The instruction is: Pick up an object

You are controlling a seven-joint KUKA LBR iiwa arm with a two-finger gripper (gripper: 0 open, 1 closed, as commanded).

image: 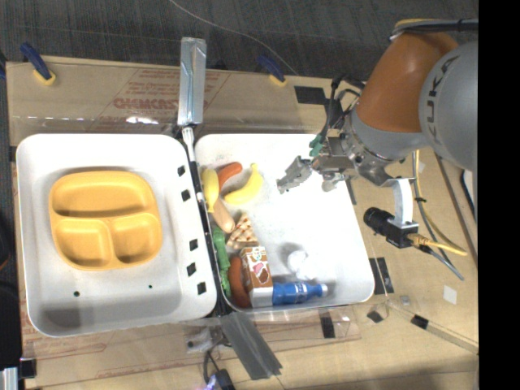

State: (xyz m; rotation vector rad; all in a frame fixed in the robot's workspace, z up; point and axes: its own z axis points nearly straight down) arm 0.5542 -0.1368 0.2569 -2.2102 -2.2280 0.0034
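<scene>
The right bin (325,226) holds several toy foods along its left wall: a yellow banana (246,187), a red sausage (230,171), a waffle piece (241,232) and a red-brown carton (257,266). A blue bottle (294,291) lies on its side along the front wall. My gripper (311,179) hovers over the bin's upper right part, to the right of the banana and apart from it. Its fingers are spread open and nothing is between them.
The left bin (32,218) holds a yellow divided tray (106,216). A small white object (297,260) lies just above the bottle. A green piece (221,254) stands against the divider wall. The arm's orange band (402,80) hangs over the right bin's far right corner.
</scene>
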